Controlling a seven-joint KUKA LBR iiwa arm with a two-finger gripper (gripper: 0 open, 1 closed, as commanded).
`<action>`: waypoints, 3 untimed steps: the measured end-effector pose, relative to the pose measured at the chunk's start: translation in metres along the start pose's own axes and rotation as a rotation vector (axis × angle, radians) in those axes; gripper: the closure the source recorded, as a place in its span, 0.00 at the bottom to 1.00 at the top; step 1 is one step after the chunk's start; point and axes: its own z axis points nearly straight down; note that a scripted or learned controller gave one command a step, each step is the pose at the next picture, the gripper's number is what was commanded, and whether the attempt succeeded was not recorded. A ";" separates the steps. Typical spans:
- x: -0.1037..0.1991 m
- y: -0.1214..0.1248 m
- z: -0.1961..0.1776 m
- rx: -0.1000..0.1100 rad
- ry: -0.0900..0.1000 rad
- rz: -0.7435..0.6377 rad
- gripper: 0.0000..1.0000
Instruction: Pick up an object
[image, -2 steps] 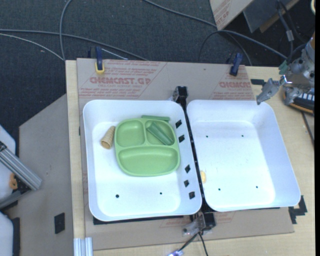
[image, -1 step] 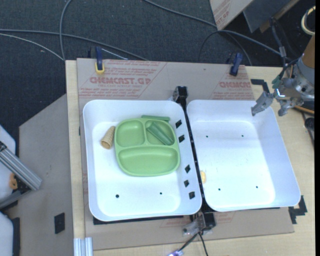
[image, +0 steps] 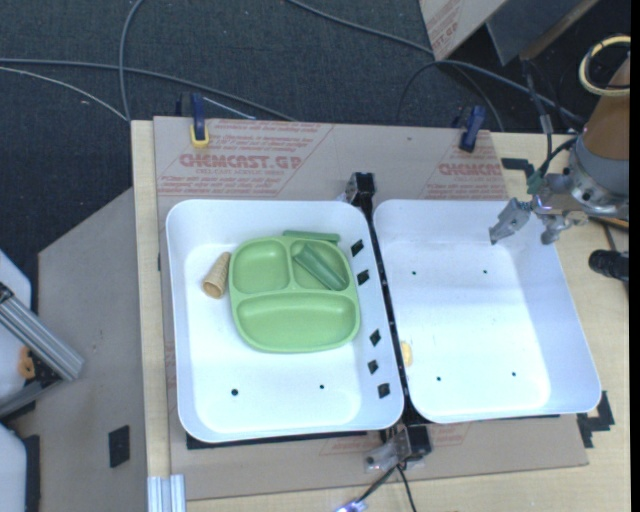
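I am hovering with fingers (image: 528, 222) spread, gripping nothing; reaching the distant green tray (image: 295, 310), I risk snagging the bin wall (image: 372, 262).

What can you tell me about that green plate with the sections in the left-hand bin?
The green plate looks like smooth matte plastic, rounded-square, split into three compartments: one wide one nearer the camera, two smaller ones behind. It lies flat on the floor of the left bin, toward its far half. A darker green piece rests in the far-right compartment. A small tan cone lies right against its left edge.
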 end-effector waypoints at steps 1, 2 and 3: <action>-0.004 0.006 0.045 -0.002 -0.001 0.000 0.00; -0.004 0.007 0.030 -0.008 -0.002 -0.001 1.00; -0.006 0.008 -0.035 -0.014 -0.005 -0.001 1.00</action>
